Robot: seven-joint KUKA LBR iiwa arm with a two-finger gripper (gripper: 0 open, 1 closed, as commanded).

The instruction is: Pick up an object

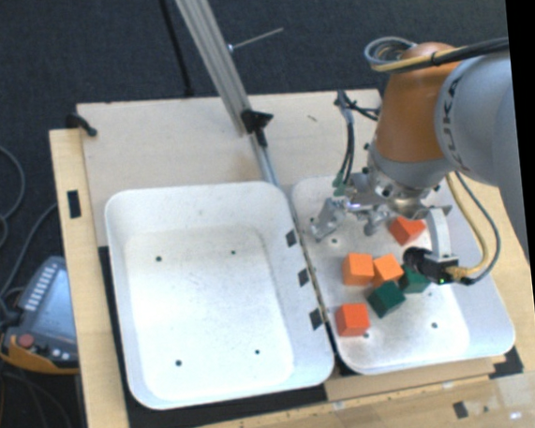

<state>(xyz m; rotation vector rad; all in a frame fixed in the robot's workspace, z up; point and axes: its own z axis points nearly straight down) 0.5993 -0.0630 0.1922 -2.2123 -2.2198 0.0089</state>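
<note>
The right bin (pixel 486 328) holds several small blocks. Two orange blocks (pixel 357 267) (pixel 387 267) lie side by side in its middle, and a third orange block (pixel 353 318) lies nearer the front left. A red-orange block (pixel 406 230) sits just under the wrist. Two dark green blocks (pixel 386 298) (pixel 415 282) lie to the right of the middle pair. My gripper (pixel 348 219) hangs over the bin's back left part, above and behind the orange pair. Its fingers (pixel 324 222) are spread open with nothing between them.
The left bin (pixel 209 294) lies beside the right one, sharing a ridge in the middle. A slanted metal post (pixel 220 62) rises from the bench behind the bins. Cables loop from the wrist over the right bin's right side (pixel 473 245).
</note>
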